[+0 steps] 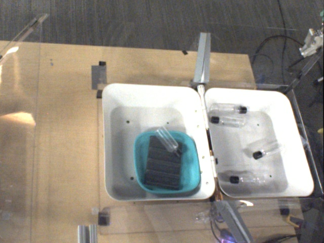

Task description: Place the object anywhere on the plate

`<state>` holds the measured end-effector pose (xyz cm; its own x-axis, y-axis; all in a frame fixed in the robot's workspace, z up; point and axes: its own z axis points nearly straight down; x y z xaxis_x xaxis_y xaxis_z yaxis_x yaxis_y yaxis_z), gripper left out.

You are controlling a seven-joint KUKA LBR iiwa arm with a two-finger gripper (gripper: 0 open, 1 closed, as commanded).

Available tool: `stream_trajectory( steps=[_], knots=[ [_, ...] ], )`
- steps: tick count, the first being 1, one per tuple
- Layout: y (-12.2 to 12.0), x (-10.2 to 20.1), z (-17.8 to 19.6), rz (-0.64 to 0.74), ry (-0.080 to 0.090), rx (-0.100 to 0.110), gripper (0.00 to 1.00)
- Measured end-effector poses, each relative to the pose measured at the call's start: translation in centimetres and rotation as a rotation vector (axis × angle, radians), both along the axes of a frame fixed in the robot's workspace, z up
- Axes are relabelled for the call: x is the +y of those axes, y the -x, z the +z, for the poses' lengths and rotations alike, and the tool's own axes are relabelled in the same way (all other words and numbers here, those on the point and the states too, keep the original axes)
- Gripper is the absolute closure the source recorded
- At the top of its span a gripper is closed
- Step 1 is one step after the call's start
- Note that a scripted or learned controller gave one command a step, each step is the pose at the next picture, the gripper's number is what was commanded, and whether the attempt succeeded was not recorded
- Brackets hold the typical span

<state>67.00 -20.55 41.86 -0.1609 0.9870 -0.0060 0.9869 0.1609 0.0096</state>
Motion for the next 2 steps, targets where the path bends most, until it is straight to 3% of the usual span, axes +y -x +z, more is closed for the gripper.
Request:
stream_trajectory(
  steps=[1, 2],
  knots=[
    [0.0, 2.6, -2.8, 0.054, -0.001, 0.003, 1.00],
    [0.0, 0.1, 2.0, 0.024, 0.001, -0.003, 1.00]
  ],
)
